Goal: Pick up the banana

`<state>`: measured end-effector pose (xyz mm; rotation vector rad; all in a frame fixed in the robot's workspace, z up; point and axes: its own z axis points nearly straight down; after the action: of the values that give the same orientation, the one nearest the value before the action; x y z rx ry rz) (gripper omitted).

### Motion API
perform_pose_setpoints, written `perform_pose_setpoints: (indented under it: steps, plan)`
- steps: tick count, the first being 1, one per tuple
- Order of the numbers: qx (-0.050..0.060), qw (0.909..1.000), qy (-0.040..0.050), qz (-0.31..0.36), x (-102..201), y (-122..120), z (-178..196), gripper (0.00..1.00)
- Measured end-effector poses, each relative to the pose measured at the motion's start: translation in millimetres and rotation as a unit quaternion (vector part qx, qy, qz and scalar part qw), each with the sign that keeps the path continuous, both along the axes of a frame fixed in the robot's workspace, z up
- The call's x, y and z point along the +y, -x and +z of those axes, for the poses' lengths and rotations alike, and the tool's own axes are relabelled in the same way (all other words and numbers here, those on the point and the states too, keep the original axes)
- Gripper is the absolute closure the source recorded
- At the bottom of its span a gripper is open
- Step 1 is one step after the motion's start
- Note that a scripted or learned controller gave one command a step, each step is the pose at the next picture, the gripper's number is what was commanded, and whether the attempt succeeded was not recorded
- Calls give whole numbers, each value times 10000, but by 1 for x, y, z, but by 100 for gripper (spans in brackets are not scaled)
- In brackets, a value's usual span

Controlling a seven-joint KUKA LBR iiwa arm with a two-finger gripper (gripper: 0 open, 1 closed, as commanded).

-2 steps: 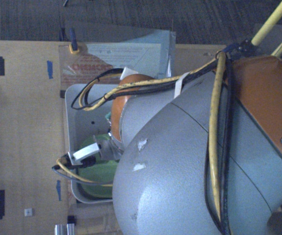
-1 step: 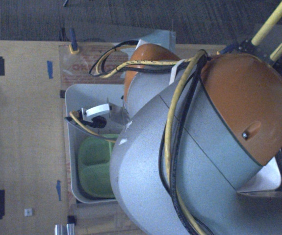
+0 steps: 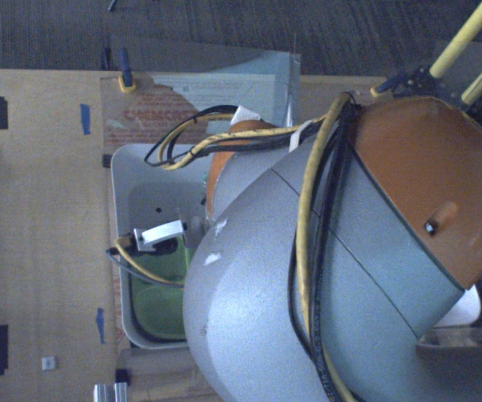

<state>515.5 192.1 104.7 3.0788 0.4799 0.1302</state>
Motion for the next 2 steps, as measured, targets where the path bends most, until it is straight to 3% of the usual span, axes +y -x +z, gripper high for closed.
perform_pose_setpoints:
  steps: [1, 2]
  plan:
    - [457, 9971, -15, 605, -5, -35, 151, 0]
    - [488, 9936, -6, 1018, -55, 19, 30, 0]
